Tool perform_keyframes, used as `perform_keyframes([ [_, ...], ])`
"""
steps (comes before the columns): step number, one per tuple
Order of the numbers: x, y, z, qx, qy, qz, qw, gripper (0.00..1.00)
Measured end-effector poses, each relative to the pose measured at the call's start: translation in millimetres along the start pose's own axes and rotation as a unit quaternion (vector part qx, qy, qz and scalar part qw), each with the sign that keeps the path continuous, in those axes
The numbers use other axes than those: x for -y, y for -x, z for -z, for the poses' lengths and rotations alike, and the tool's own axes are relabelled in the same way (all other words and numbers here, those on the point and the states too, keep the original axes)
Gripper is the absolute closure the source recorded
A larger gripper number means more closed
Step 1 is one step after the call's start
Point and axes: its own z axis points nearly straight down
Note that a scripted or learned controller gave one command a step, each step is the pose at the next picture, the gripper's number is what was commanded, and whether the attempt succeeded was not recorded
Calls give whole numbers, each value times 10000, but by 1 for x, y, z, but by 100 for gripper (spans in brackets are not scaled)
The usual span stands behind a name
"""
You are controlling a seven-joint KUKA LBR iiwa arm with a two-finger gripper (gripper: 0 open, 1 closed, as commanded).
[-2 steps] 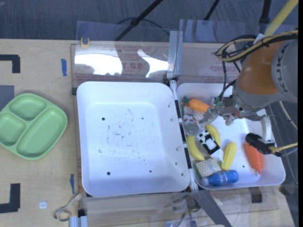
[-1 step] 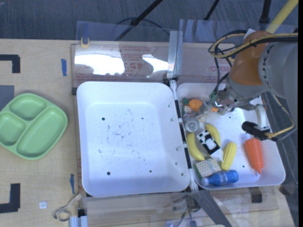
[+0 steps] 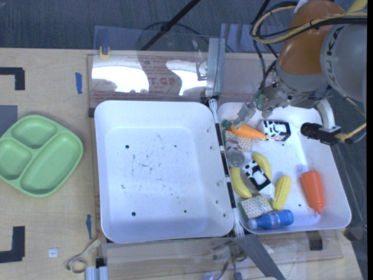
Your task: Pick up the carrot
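Reaching in from the right, the arm had its gripper [image 3: 252,112] low over the back left corner of the right bin [image 3: 338,182], just above the carrot [image 3: 247,131]. The carrot lay flat near the divider between the bins, green top toward the left wall, orange tip pointing right. One grey finger slanted down toward the leafy end; how far the jaws stood apart I could not tell, since the wrist hid the other side, and nothing showed between them. Judged an approach, not a hold. Clutter explained the tight angle: a black-and-white block [image 3: 276,129] sat just beside the carrot's tip, bananas [image 3: 262,166] and corn [image 3: 282,192] lay nearer the front. A second, larger orange carrot-like piece [image 3: 313,190] rested well apart at the right. The left bin [image 3: 116,115] held nothing.
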Motion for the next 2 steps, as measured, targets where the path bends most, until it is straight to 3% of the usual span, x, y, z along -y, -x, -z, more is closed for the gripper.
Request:
perform_keyframes([
  [1, -15, 13, 0, 8, 9, 444, 9990, 0],
  [2, 2, 5, 0, -8, -12, 666, 9978, 0],
])
